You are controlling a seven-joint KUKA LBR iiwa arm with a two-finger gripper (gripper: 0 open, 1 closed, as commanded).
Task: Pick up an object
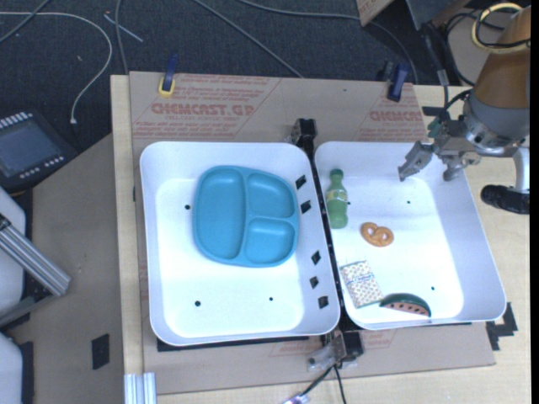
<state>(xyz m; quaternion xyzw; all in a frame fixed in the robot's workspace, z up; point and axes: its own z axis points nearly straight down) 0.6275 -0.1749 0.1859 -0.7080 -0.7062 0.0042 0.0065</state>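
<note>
Two white bins side by side on the bench. Left bin [168,225] holds a blue divided plate [247,215], sitting toward its 12 o'clock half, three compartments, flat. Right bin [455,234] holds four small items, all along its 9 to 6 o'clock side: a green bottle [337,199] lying near the 9 o'clock wall, cap pointing to 12; a pretzel [377,235] just past it toward 5 o'clock, near bin centre; a checkered packet [363,283] at about 7 o'clock, close to the divider wall; a watermelon slice [405,305] at 6 o'clock by the bottom rim, just beside the packet, apart from it. Arm comes in from 3 o'clock, orange band above wrist. Gripper [431,165] hovers over the right bin's 12 to 1 o'clock corner, two fingers spread apart, nothing between them, released. Well apart from all four items; nearest are the bottle, off toward 9 o'clock, and the pretzel, toward 7 o'clock. Blue clamp [169,81] and another clamp [397,81] on the board's 12 o'clock edge.
</note>
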